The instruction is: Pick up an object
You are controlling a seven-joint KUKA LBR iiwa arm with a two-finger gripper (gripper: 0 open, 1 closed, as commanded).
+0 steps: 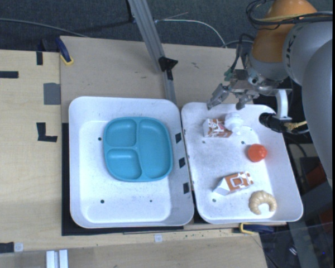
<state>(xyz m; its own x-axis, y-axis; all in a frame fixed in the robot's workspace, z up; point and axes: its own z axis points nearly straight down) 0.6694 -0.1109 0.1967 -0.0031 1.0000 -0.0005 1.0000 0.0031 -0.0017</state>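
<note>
- Objects for picking lie in the right-hand bin (285, 172), a shallow white tray on the desk (111, 66).
- Small carton (216, 128), white with brown-orange print, lies on its side near the far left part of that bin.
- Just beside it, to its right, sits a small white object (235, 120); whether the two touch is too fine to tell.
- Red ball (257, 153) rests toward the right side of the bin, apart from the others.
- Second carton (234, 183), also white with orange print, lies tilted in the nearer half of the bin.
- Croissant-shaped pastry (262, 202), tan, sits by the near right corner, close to the second carton but not clearly touching it.
- Gripper (230, 100) hangs over the far edge of the right bin, above and just behind the small carton and the white object.
- Its two fingers (218, 99) are spread apart, with a visible gap and nothing between them.
- Grey arm (301, 43) with its orange band enters from the right side of the view.
- Left-hand bin (84, 205) stands side by side with the right one, their rims touching along the middle.
- Blue divided plate (138, 148), with three compartments, lies flat in the left bin, toward its far half.
- Grey metal bar (148, 27) slants across the desk from the top of the view down to the far edge between the bins.
</note>
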